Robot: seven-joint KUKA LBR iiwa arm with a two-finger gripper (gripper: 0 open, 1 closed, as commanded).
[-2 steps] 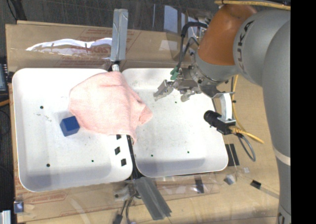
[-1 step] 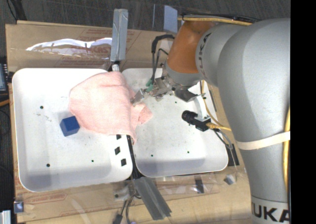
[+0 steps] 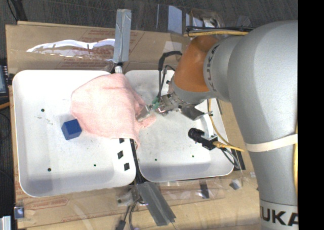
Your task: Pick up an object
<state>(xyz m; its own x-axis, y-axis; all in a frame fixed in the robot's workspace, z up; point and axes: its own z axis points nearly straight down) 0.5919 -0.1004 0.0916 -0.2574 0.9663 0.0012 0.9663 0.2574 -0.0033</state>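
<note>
In the left of the frame, the shallow white left bin (image 3: 30, 168) holds a small blue cube (image 3: 71, 128) lying free on its floor. Just right of it, a crumpled pale pink cloth (image 3: 104, 105) spreads across the bin's upper right and drapes over the divide toward the shallow white right bin (image 3: 177, 168). At centre, the hand (image 3: 150, 111) meets the cloth's right edge; whether it is wide or pinching fabric I cannot tell. The step appears to be grasping the cloth; next calls for a straight lift to test the hold.
</note>
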